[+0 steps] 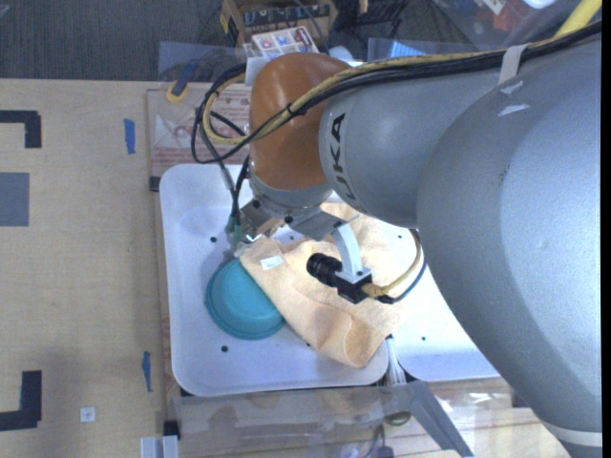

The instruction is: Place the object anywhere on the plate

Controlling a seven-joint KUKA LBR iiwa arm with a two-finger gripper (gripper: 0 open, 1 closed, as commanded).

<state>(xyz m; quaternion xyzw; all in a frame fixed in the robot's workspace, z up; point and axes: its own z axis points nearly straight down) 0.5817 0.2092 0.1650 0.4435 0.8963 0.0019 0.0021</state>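
A teal round plate [241, 301] lies in the left white bin [191, 208], toward its front left. A pale yellow cloth [329, 299] is spread in the same bin and overlaps the plate's right edge. My gripper [250, 229] hangs low over the cloth's upper left corner, right beside the plate's top rim. The orange wrist band and grey arm cover it from above. A small white tag [271, 263] shows on the cloth near the plate.
The arm's big grey body [477, 179] covers most of the right bin [449, 346]. A black cable plug [325, 268] and looped cables hang by the wrist. A wooden bench surface [76, 256] lies to the left, with clutter behind the bins.
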